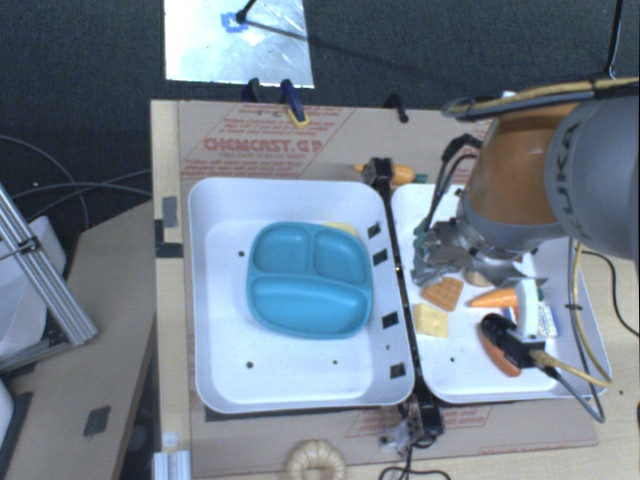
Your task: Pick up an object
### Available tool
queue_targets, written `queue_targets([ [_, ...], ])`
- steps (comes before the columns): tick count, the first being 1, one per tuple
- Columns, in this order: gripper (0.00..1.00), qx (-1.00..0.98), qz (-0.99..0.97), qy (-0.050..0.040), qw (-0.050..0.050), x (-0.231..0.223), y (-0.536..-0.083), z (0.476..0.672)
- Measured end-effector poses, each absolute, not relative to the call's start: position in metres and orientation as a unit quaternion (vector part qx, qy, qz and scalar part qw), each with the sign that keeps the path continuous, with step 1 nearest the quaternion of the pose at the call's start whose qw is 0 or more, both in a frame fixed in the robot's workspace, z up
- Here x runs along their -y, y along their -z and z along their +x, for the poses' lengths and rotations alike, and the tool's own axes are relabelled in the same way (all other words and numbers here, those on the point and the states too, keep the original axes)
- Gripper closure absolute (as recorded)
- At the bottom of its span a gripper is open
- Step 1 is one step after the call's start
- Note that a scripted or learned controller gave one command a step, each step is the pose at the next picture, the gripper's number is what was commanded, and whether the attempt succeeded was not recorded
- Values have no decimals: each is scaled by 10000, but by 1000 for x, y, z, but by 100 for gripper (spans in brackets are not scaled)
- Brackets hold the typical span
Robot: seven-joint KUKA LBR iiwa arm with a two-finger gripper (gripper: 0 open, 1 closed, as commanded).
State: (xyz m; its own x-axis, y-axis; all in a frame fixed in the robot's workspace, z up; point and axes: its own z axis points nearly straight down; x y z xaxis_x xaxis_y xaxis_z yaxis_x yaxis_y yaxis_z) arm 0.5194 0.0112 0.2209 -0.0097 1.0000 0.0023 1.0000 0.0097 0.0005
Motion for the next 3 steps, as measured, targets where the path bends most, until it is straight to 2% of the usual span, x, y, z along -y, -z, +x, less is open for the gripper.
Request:
queue_targets([
  [1, 100, 7110, -7032, 15, 3, -63, -232, 510],
  [2, 100, 7107, -7035, 10, 7, -119, -225, 511],
  [3, 100, 7072, -7070, 4, 0, -105, -233, 516],
])
